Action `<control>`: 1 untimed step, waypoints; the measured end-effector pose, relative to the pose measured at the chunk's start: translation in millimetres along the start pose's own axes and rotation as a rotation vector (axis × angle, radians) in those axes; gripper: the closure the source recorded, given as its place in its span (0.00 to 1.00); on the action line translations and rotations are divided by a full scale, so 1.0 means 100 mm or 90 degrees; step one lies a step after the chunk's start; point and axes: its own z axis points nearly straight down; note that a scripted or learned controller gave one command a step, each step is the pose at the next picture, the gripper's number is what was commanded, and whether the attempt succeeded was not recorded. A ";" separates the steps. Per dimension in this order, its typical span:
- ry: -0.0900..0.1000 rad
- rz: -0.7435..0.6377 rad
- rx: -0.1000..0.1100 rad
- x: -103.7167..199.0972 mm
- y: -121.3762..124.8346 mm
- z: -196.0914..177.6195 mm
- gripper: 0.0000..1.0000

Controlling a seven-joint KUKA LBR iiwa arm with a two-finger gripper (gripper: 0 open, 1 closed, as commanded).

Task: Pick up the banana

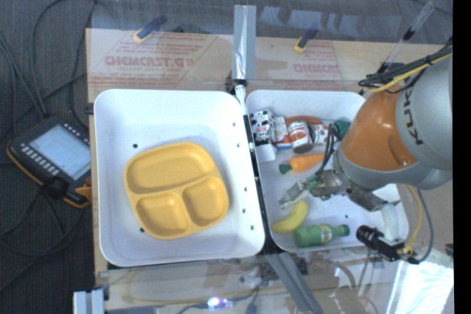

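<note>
- The banana (291,218) lies in the right bin (383,226), low in its front left part, near the wall that it shares with the left bin (110,180).
- Just in front of the banana lies a green bottle (319,234), nearly touching it; the bin's front rim is close behind that.
- Between the banana and the bin's left wall there is a strip of bare white floor; above the banana, toward the middle, more bare floor shows.
- An orange carrot-like toy (303,163) lies further back, and along the back wall stand a small black-and-white carton (260,126), a little white bottle (279,130) and a red-and-white can (297,134).
- The gripper (300,190) hangs over the middle of the right bin, just above and to the right of the banana, with the arm's orange band (372,136) covering the bin's right half.
- Its thin fingers (293,192) point toward the banana's upper end; they look slightly parted, with nothing between them, and whether a tip touches the fruit cannot be told.
- The left bin holds a yellow divided plate (175,189), well apart from the gripper.
</note>
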 end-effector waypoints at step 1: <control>-0.004 -0.024 0.001 -0.03 -0.02 0.17 0.00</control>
